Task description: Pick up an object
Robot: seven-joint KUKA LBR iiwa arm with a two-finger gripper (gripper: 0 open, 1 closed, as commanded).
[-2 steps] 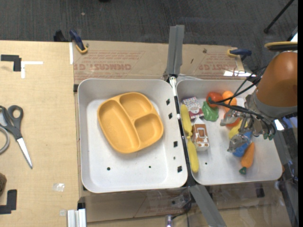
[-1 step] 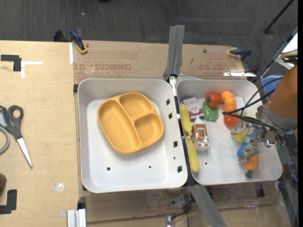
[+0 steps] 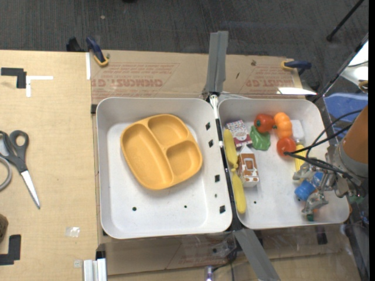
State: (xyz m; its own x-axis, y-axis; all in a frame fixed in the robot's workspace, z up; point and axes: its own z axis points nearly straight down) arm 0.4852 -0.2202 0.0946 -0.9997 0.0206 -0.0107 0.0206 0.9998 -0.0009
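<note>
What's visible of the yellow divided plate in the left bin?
The yellow divided plate looks like matte plastic, a rounded shape with three compartments: one long, two smaller. It lies flat, right side up and turned at an angle, in the upper middle of the left bin. Nothing lies in it; only the bin floor touches it.

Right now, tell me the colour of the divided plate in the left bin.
Yellow-orange all over: the divided plate shows plainly in the camera view.

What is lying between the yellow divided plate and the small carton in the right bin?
In the camera view, between the plate and carton lie the bins' rims and a banana.
</note>
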